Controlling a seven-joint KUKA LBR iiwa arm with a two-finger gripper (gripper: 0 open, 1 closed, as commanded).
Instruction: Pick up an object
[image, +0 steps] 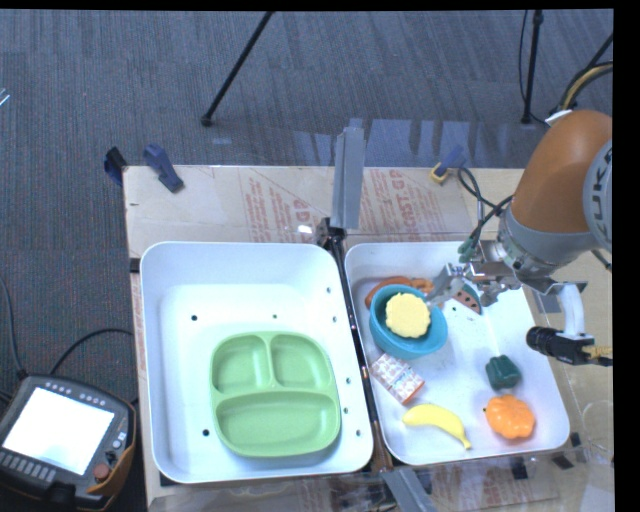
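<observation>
Blue plastic bowl (408, 335) holding a yellow round piece (407, 314) sits at the far left of the right white bin (555, 395); tool (462, 287) hovers just beside its right rim, probably lining up a grasp. Can't tell the tool's state; nothing seen in it.

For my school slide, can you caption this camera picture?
Robot gripper hovers by a blue bowl near a banana.
</observation>
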